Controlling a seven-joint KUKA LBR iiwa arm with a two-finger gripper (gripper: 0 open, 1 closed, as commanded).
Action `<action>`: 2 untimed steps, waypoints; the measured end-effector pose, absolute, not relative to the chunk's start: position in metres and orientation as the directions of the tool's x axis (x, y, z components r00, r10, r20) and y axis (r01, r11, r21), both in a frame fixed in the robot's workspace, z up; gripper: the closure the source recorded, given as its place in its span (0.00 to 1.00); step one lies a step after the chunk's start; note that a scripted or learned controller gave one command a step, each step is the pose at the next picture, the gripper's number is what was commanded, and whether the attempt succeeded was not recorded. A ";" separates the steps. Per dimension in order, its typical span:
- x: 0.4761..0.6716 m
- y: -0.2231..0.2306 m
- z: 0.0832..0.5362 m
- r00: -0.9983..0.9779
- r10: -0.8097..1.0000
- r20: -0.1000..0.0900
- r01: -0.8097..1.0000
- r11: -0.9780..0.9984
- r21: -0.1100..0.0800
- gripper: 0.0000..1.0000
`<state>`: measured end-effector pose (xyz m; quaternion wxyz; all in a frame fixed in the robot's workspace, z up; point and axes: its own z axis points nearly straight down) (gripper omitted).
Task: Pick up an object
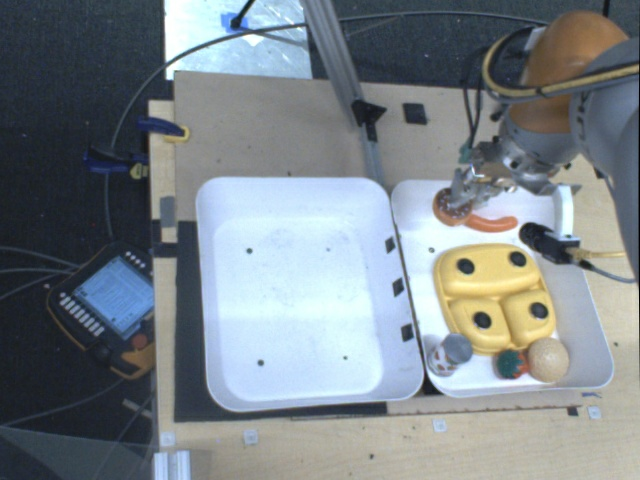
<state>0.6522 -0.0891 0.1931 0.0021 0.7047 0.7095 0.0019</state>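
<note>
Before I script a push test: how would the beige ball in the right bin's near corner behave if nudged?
The beige ball looks round, so it would probably roll. The bin wall and yellow block beside it would likely stop it soon. Its matte surface suggests little slip.

Tan bench top (270, 133) carries the left white bin (290, 288) and right white bin (590, 313) side by side, touching at the black hinge clips (398, 288). Off the bench's left edge lies a handheld pendant with lit blue screen (108, 303), cables trailing from it, and blue and yellow clamps (150, 143) grip the bench's left edge. A grey pole (335, 53) slants in from the top over a shiny sheet (235, 28).
</note>
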 end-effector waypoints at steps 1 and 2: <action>0.654 -0.089 0.233 -0.007 1.000 0.000 1.000 0.007 0.006 1.00; 0.645 -0.034 0.224 -0.010 1.000 0.002 1.000 0.010 0.001 1.00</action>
